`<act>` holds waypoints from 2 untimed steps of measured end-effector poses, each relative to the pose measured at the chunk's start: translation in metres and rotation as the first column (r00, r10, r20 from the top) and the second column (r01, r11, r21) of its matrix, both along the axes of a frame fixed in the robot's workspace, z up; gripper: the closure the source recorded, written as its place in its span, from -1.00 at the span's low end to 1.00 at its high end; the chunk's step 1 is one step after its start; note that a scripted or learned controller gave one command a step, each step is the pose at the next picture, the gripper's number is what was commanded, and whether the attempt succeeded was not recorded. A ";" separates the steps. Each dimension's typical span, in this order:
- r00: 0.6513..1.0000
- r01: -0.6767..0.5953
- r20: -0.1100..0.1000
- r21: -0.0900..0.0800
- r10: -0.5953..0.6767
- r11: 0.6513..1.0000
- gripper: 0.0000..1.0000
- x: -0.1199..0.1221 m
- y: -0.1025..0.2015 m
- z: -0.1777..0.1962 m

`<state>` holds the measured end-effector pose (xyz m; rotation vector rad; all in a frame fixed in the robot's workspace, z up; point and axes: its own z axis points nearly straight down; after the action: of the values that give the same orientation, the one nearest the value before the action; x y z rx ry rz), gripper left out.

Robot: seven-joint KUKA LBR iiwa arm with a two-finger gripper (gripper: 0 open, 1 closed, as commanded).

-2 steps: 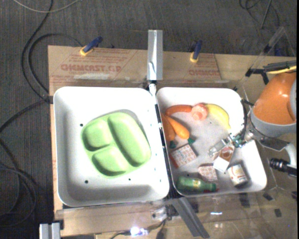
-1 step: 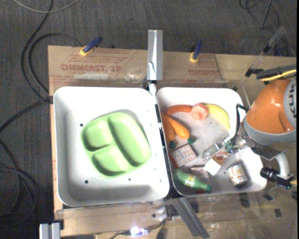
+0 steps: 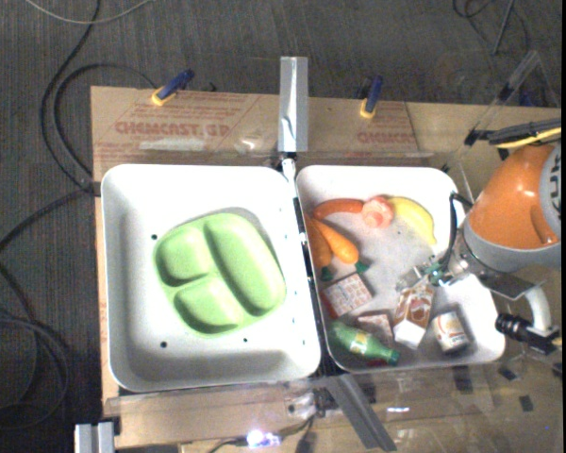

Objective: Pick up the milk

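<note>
Gripper (image 3: 432, 274) low over right bin's (image 3: 377, 174) near-right corner, jaw state impossible to tell; milk (image 3: 408, 334) wedged amid clutter there, liable to slip or drag neighbours.

Dim, grainy pic w/ soft focus; bins (image 3: 123, 253) glare bright white.

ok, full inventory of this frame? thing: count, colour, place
bins: 2, white, side by side on bench
tray: 1, green, three compartments, in left bin
carrots: 2, orange, right bin, top left
tomato: 1, red-pink, right bin, top
banana: 1, yellow, right bin, top right
bottle: 1, green, right bin, bottom, lying down
cartons: several small packages, red and white, right bin, lower half; cannot tell which is the milk
clamps: 2, blue and yellow, bench far edge
arm: 1, grey and orange, over right bin's right edge
</note>
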<state>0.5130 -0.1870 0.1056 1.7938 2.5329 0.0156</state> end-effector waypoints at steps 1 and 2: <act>1.000 0.000 -0.002 0.001 0.000 1.000 -1.00 0.000 0.000 -0.001; 0.994 -0.108 -0.010 -0.002 0.108 0.994 -1.00 -0.021 0.028 -0.013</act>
<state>0.4919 -0.1592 0.0928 1.6577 2.6325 0.0068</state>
